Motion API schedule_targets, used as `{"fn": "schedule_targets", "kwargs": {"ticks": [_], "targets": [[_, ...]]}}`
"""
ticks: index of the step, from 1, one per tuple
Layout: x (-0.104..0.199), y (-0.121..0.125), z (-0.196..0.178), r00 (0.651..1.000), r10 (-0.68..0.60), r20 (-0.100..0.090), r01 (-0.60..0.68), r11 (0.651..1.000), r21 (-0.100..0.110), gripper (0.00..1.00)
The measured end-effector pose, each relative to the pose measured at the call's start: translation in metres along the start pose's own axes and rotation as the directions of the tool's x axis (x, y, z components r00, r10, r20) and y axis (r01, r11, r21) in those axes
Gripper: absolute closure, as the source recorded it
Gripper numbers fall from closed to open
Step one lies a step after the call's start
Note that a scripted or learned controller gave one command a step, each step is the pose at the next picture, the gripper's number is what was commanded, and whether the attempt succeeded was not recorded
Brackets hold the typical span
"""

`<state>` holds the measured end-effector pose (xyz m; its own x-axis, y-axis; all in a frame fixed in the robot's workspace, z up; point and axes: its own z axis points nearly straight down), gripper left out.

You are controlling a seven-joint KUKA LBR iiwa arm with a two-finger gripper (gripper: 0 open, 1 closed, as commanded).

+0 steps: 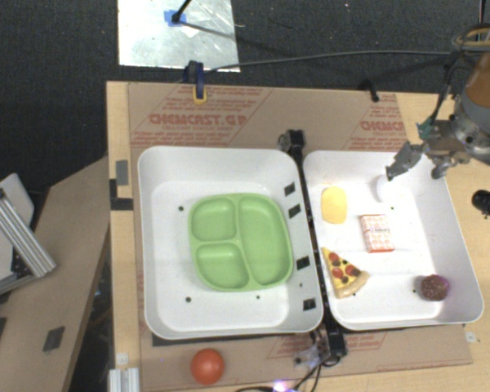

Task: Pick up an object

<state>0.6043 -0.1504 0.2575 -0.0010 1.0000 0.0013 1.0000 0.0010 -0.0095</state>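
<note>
You saw the end effector (422,163) over the right bin's (465,256) far edge, fingers spread, nothing between them; the arm (483,88) was cut off beyond it.

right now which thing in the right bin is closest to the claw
The yellow block, at the bin's far left. It lies just below and left of the claw; the small red-and-white box, pizza slice and dark ball sit farther.
</note>
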Motion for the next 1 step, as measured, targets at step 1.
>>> {"fn": "schedule_targets", "kwargs": {"ticks": [1], "targets": [[0.0003, 0.0021, -0.0068, 1.000, -0.002, 0.002, 0.002, 1.000, -0.011, 0.00]]}}
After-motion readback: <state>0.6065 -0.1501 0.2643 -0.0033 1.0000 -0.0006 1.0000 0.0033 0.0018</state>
